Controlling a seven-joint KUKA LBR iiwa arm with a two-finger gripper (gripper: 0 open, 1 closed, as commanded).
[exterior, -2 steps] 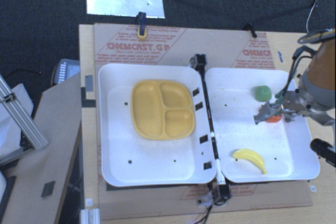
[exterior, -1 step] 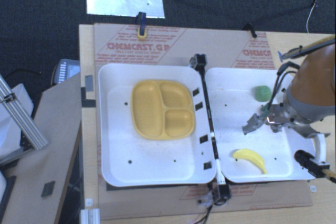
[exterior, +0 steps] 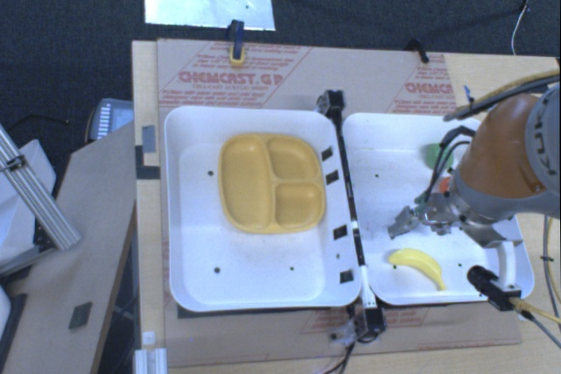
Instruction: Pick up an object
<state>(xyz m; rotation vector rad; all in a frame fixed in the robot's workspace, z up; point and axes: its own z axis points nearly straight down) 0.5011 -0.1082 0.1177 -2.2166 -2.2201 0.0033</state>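
A yellow banana (exterior: pixel 419 265) lies near the front edge of the right bin (exterior: pixel 383 144). My gripper (exterior: pixel 405 224) hangs over that bin just above and left of the banana, its grey tip low over the bin floor. A green object (exterior: pixel 432 155) peeks out at the back of the right bin, mostly hidden behind my arm. Nothing shows between the gripper and the bin floor.
A yellow sectioned plate (exterior: pixel 270 182) lies in the middle of the left bin (exterior: pixel 188 215). A black divider strip (exterior: pixel 344 197) with clips runs between the two bins. Cardboard sheeting (exterior: pixel 289 74) lies under the bins at the back.
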